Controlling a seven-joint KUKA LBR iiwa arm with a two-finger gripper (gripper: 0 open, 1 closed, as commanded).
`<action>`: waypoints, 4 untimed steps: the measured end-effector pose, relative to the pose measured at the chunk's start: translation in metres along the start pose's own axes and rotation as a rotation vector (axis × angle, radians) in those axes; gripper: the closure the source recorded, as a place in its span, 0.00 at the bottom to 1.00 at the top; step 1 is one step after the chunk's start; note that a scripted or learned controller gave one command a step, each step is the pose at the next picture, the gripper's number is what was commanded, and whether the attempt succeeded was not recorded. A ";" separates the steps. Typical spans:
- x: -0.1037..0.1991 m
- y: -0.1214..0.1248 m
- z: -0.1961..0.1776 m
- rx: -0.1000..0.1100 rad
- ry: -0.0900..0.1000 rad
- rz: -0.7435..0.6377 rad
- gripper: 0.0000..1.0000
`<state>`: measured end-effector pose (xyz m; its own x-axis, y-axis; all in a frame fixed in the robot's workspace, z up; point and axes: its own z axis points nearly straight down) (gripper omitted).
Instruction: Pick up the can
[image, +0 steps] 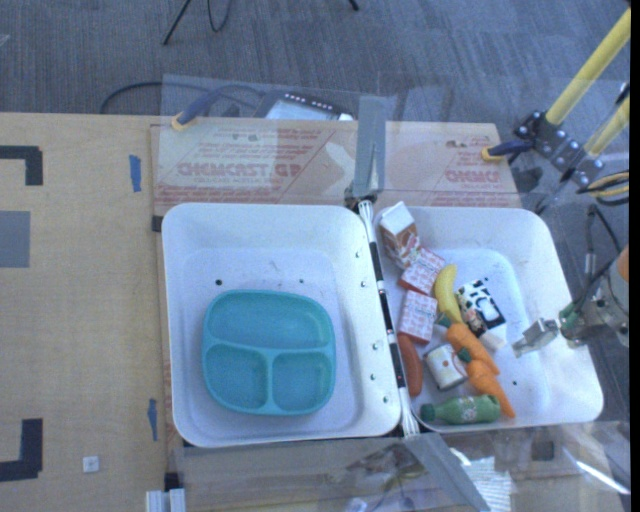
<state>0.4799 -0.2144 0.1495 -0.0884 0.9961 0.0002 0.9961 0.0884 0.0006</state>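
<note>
From the overhead camera view you see two white bins side by side on the tabletop (80, 300). The left bin (190, 240) carries a teal divided plate (268, 352) lying flat in its lower half.

The right bin (540, 260) holds a loose cluster along its left side. At the top of the cluster is a small milk carton (398, 228), with two red-and-white packets (423, 270) (417, 316) below it. A banana (446, 291) lies just right of the packets, and a black-and-white patterned box (478, 305) sits beside the banana. Your target, the can (444, 366), is the small pale cylinder low in the cluster, lying tilted, pressed between a red-orange carrot piece (411, 366) on its left and the orange carrots (480, 365) on its right. A green bottle (462, 409) lies on its side just below it.

The tool (533, 338) hangs over the right part of the same bin, at the end of the arm (600, 315) reaching in from the right. It is well to the right of the can and slightly above it in the picture, with the orange carrots between them. Nothing is in the tool; you cannot tell from this angle whether its jaws are apart or together.
</note>
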 end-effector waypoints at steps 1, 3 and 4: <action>0.022 0.002 0.051 -0.001 -0.001 -0.089 0.00; 0.015 0.085 0.003 -0.002 -0.002 -0.114 0.00; 0.009 0.144 0.038 -0.031 -0.012 -0.092 0.00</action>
<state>0.6223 -0.1926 0.1113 -0.1791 0.9837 -0.0132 0.9833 0.1794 0.0314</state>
